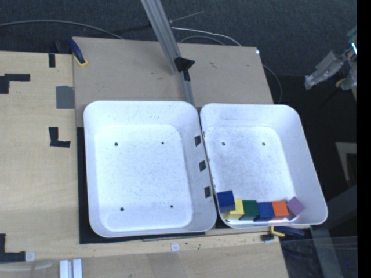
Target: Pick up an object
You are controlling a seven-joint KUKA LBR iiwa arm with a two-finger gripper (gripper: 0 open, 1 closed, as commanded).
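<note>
Blocks (258, 208) lie in a row along the near wall of the right bin (301, 149): blue, yellow, green, blue, orange, purple, touching one another. Gripper (327, 72) hangs off to the far right, well apart from both bins; I cannot tell how it stands. Left bin (93, 172) sits beside on the counter (35, 155).

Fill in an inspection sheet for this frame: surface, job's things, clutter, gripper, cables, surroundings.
Surface: wooden bench bearing a left bin and a right bin, side by side.
Job's things: coloured blocks in a row along the right bin's near wall: blue, yellow, green, blue, orange, purple.
Clutter: black tape marks on the bench; a clamp at the board's far corner.
Gripper: gripper at the view's right edge, off the bins, away from the blocks.
Cables: thin cables on the dark floor behind the bench.
Surroundings: slanted metal pole.
</note>
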